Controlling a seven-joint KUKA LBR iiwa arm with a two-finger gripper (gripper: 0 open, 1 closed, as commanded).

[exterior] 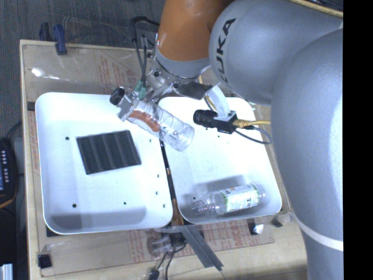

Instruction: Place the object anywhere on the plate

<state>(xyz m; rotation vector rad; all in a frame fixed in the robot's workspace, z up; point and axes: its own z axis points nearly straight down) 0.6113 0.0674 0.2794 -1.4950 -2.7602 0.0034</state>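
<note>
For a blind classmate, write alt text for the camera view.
A grey arm's claw holds a clear plastic bottle with a reddish label over the seam between two shallow white bins. The left bin holds a dark ribbed rectangular plate; another clear bottle lies in the right bin.

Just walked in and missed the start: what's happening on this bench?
The grey arm's tool is carrying a clear plastic bottle with a reddish label over the seam between the two white bins. A dark ribbed rectangular plate lies in the left bin. A second clear bottle with a white label lies in the right bin.
</note>
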